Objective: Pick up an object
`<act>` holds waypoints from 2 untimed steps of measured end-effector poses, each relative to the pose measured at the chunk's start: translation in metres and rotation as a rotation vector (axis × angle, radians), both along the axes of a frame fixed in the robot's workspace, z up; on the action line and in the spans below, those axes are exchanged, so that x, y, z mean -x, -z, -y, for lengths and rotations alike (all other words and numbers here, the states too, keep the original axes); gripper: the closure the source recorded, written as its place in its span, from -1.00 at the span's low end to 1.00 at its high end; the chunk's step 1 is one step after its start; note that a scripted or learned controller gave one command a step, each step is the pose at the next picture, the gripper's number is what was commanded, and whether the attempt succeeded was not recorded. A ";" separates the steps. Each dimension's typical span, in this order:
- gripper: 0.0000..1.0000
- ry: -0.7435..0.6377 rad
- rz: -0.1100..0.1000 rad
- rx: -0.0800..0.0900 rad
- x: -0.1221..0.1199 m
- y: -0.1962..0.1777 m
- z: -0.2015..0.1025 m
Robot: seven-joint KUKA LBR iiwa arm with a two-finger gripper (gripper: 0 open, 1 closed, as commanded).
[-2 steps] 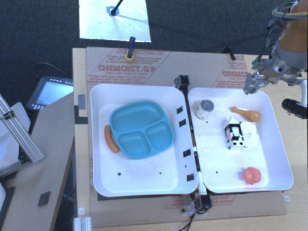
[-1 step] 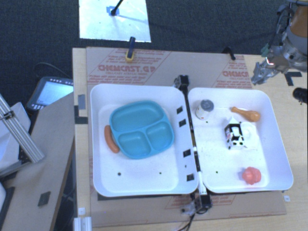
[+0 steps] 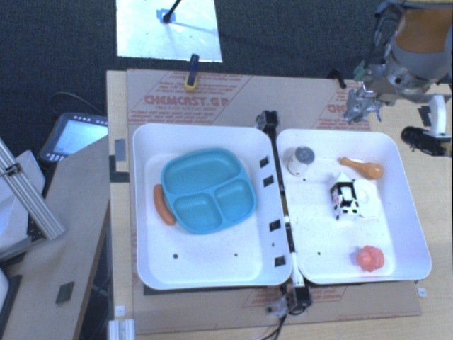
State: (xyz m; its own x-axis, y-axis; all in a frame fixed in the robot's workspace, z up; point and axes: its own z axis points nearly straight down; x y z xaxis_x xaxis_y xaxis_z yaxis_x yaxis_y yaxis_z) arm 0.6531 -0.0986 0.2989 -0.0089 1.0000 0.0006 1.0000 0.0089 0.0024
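The right bin (image 3: 407, 190) holds a small white cup with a grey top (image 3: 301, 157), an orange drumstick-shaped toy (image 3: 362, 166), a black-and-white cow figure (image 3: 345, 197) and a pink lumpy toy (image 3: 369, 258). In the left bin (image 3: 145, 190) lie a blue divided plate (image 3: 207, 189) and an orange hot dog (image 3: 163, 204) beside its left edge. My gripper (image 3: 359, 108) hangs above the bench just behind the right bin's far rim, well above the objects. Nothing shows between its fingers.
A black divider with clips (image 3: 276, 190) runs between the two bins. Behind them sit a yellow-handled tool (image 3: 192, 76) on the cardboard and a square metal plate (image 3: 168, 20). A tablet (image 3: 71, 139) and an aluminium rail (image 3: 28, 193) lie at left.
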 end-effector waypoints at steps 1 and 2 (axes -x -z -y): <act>1.00 0.001 -0.002 0.000 0.008 0.018 -0.045; 1.00 -0.001 0.000 -0.001 0.006 0.020 -0.103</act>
State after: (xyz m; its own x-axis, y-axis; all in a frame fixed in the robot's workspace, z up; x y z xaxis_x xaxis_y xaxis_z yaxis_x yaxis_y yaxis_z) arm 0.6471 0.0047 0.2786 -0.0097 1.0000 0.0013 1.0000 0.0097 0.0022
